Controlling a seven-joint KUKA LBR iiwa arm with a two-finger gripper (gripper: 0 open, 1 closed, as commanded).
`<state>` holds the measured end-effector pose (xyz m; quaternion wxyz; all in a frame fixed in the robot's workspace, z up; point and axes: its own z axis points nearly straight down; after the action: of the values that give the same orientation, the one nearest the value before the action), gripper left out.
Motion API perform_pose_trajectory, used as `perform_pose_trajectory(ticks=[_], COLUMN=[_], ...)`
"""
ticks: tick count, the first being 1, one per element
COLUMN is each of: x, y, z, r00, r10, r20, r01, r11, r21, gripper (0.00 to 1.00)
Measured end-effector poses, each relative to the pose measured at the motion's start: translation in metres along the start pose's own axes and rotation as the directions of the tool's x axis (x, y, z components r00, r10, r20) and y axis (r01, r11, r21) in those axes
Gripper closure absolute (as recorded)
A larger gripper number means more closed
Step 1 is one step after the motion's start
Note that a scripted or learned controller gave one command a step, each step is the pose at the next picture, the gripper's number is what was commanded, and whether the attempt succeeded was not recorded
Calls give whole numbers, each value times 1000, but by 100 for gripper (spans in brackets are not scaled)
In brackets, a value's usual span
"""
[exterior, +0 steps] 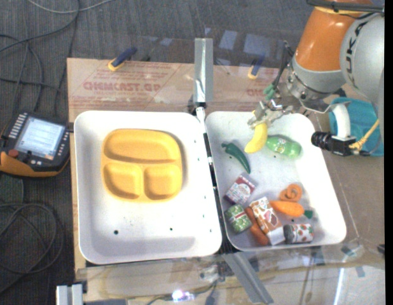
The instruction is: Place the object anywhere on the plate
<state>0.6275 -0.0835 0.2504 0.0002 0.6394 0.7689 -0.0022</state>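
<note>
A single fixed camera looks down from above at a slant, taking in the whole desk (88, 88) from a middling height. Both white bins show in full, the left bin (88, 234) and the right bin (324, 170), with floor at the far side and left.

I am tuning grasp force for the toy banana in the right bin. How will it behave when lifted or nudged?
The banana looks like moulded plastic, so probably stiff and light. Its glossy curved skin may slip in the claw touching its top end. Being curved, it should rock or pivot rather than roll.
</note>
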Motion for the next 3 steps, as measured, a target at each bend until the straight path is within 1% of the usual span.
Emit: perform_pose_trajectory(ticks=[1, 2, 3], x=[47, 105, 172], y=[50, 11, 60], z=[-15, -32, 54], r00=[956, 999, 1000], r10=[294, -36, 24], r20=[-1, -3, -2], r01=[-294, 36, -24], r11=[956, 999, 1000], r21=[2, 1, 2], gripper=[100, 100, 100])
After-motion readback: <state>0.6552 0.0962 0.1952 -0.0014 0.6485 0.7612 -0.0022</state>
